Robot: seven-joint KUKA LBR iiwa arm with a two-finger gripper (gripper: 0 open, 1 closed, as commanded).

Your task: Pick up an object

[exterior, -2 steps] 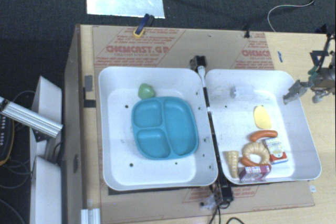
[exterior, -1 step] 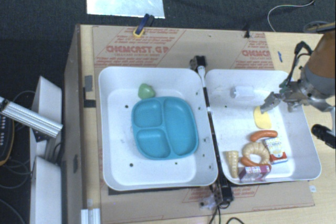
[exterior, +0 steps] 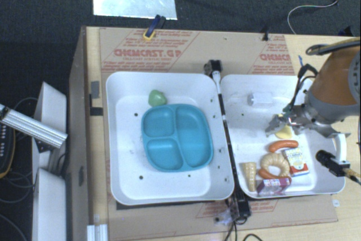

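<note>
My gripper [exterior: 284, 121] hangs low in the right bin [exterior: 256, 80], near its right side, and the grey arm with its orange band comes in from the right. A small yellow piece [exterior: 286, 133] lies just below and in front of the gripper; whether they touch is unclear. Toward the bin's front lie an orange sausage [exterior: 282, 145], a tan croissant [exterior: 274, 161], a red and white box [exterior: 298, 161], a cream cone [exterior: 249, 173] and a dark red wrapped item [exterior: 274, 184]. A pale clear object [exterior: 256, 100] rests near the back.
The left bin [exterior: 125, 138] holds a blue divided plate [exterior: 176, 137] and a small green object [exterior: 157, 99] behind it. A black divider [exterior: 224, 121] runs between the bins. A black fitting on the arm [exterior: 331, 162] hangs over the right bin's front right corner.
</note>
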